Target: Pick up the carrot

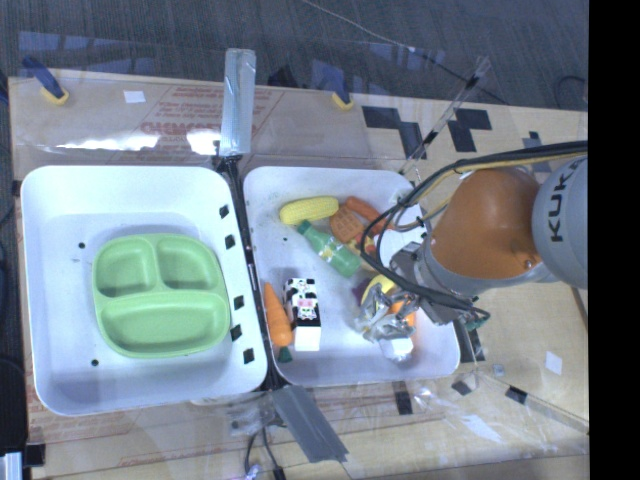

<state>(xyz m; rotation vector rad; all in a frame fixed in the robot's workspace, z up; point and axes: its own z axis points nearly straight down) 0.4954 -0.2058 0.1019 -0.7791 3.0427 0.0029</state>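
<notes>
The carrot (276, 315) lies along the left wall of the right bin (262, 183), lower centre of the frame, just beside the cow-print carton (302, 314). My fingers (388, 320) sit well apart from it, lower right in that bin, over a jumble of small things. Whether they are parted or closed I cannot tell; my own wrist and cables cover them. The risk as I judge it: closing here takes the wrong item, and near the wall I may nudge the carton or scrape the bin.
</notes>
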